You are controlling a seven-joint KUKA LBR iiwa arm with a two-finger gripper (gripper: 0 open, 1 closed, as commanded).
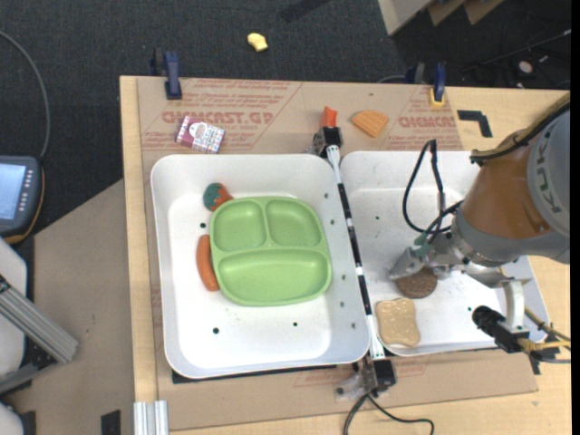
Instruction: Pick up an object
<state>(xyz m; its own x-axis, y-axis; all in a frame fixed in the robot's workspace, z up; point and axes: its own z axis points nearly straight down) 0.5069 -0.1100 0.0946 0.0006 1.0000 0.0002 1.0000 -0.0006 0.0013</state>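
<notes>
In the right bin [381, 184] a round brown patty [418, 285] lies near the front, and a tan slice of bread [398, 322] lies just in front of it by the bin's front rim. My gripper [420, 263] is low over the patty, right at its top edge; the wrist hides where the fingers meet it. The grey arm with its orange band [503, 198] reaches in from the right.
The left bin [177, 270] holds a green divided plate [269, 249], an orange sausage [207, 263] at its left and a small green and red piece [216, 195] at its back left. On the bench behind lie an orange cracker [370, 123] and a small packet [199, 134].
</notes>
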